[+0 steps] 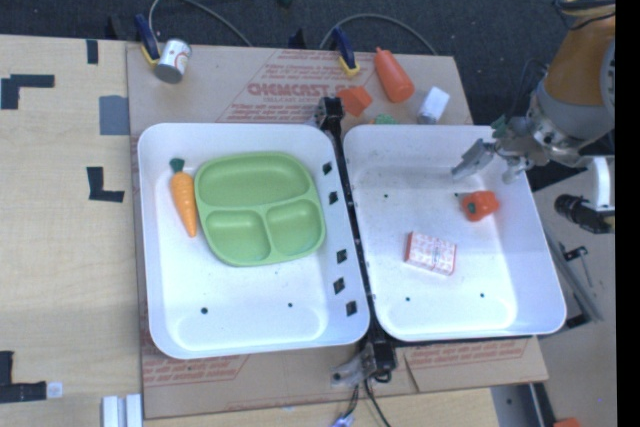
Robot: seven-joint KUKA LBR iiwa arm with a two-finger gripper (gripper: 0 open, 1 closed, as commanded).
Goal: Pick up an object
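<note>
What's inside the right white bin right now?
In the right white bin: a small orange-red toy vegetable with a green stem and a flat pink-and-white patterned packet. The two-finger gripper hangs over the bin's far edge, covering a bit of floor there.

Two bins (160, 245), one carrot (183, 201).

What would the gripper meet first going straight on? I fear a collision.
Probably the bare floor of the right bin; the gripper points down-left. The orange toy sits just beside that line. Depth is unclear.
</note>
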